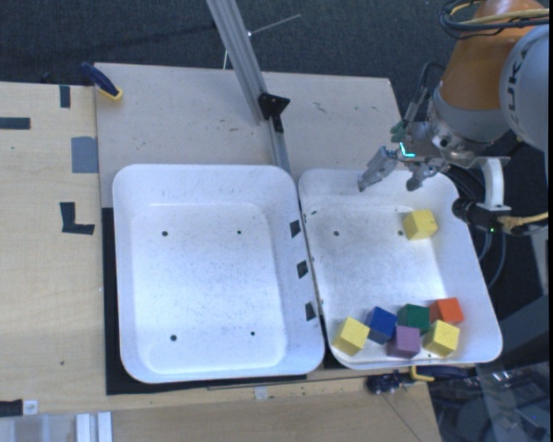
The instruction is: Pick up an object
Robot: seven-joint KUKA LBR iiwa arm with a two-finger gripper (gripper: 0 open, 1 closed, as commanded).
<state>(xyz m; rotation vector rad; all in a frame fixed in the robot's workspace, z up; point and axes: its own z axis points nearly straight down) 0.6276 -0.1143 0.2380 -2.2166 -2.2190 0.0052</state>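
Camera view shows the gripper hanging over the far edge of the right bin, fingers spread apart and holding nothing. 1 yellow cube lies alone near the bin's right wall, just beside the gripper. Along the near edge cluster 6 cubes: yellow, blue, purple, green, orange and another yellow

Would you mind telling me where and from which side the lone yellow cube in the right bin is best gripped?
Probably from straight above, pinching two opposite flat sides of the yellow cube. It sits apart from the other blocks, with bare floor around it, though the right bin wall lies fairly near.
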